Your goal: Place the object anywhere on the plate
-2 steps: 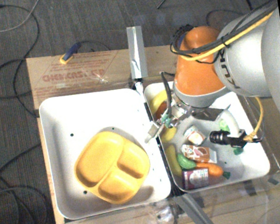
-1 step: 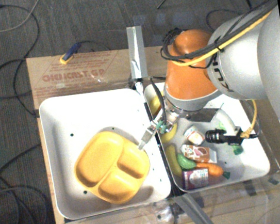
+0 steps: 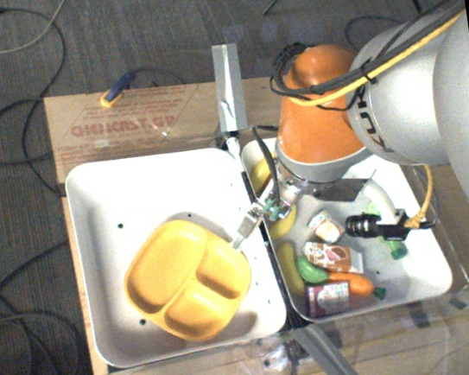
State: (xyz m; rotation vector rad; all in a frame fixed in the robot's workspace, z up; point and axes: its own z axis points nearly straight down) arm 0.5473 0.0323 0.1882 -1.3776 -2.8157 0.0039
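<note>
Sitting in left white bin (image 3: 96, 194): yellow three-section plastic plate (image 3: 187, 278); right white bin (image 3: 435, 270) holds carrot (image 3: 353, 282), toy food; gripper (image 3: 245, 229) finger state unclear.

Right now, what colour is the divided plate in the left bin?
Yellow, plain with no pattern. The plate shows best in the camera view, lying in the white bin.

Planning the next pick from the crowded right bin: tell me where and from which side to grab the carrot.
Grip the carrot across the middle of its orange body, coming straight down from above. It lies flat, roughly left to right, with its green top at the right end. A dark red packet crowds its near side, so the tool's approach from the sides looks blocked.
</note>
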